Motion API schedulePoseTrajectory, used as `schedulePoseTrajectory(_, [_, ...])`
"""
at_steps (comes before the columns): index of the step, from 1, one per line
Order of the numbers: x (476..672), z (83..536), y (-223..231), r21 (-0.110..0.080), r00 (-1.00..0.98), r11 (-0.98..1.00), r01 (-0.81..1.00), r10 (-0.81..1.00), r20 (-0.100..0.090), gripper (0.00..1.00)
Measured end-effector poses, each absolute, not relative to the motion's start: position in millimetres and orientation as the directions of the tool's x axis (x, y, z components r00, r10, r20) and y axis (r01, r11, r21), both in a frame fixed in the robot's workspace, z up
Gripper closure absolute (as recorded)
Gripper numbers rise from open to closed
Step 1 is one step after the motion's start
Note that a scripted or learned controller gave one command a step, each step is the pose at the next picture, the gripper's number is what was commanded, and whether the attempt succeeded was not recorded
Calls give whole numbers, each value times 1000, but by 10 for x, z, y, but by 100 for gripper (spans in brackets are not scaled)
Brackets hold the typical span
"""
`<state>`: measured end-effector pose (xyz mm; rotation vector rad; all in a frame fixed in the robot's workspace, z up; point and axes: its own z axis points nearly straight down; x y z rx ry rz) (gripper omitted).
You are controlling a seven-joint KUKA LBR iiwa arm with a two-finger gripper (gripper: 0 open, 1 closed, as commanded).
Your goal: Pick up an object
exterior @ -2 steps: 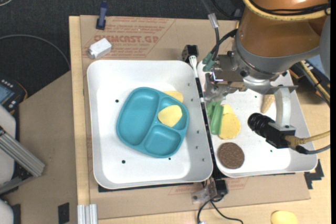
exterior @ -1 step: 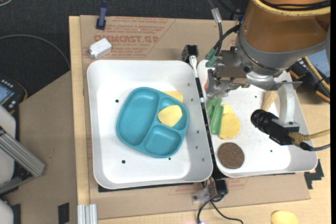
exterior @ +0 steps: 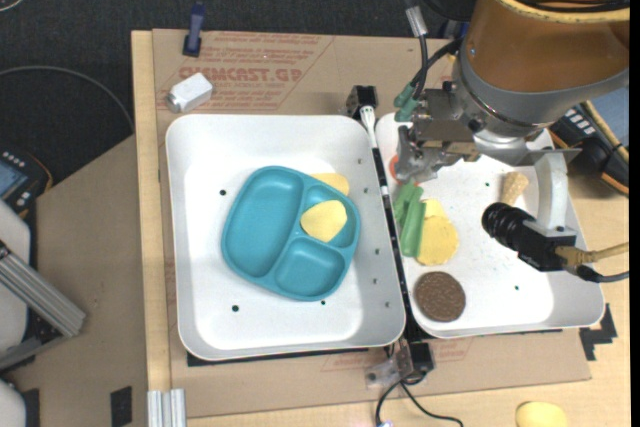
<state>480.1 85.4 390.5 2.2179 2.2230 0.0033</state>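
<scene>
Progress looks slight: nothing is seen lifted, and every loose thing lies on a bin floor, so the pick itself seems not yet made. The gripper (exterior: 415, 160) hangs low over the far left corner of the right bin (exterior: 500, 310), close to the wall between the two bins. Whether it is open or closed cannot be told, since the wrist body hides its working end from above. Just beneath and in front of it lies a long green piece (exterior: 408, 215), the likeliest target, touching a flat yellow piece (exterior: 438, 237) on its right. A brown disc (exterior: 440, 296) sits nearer the front of the same bin, and a small tan piece (exterior: 514, 185) lies towards its far side. In the left bin (exterior: 200, 215) a teal divided plate (exterior: 255, 225) holds a yellow lump (exterior: 325, 220). The arm (exterior: 550, 5) reaches in from the right, its orange band large at the top, the wrist pointing down. A grip and a lift appear to remain.
</scene>
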Motion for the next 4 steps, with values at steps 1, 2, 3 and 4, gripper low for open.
schedulePoseTrajectory(1, [4798,4499,358,9,6,-6,1000,1000,0,100])
schedulePoseTrajectory(2, [4781,3480,-17,-11,5,-5,1000,1000,-2,100])
schedulePoseTrajectory(3, [4777,2749,-541,-10,7,-7,1000,1000,-1,100])
schedulePoseTrajectory(4, [4797,3105,-865,5,4,-4,1000,1000,-3,100])
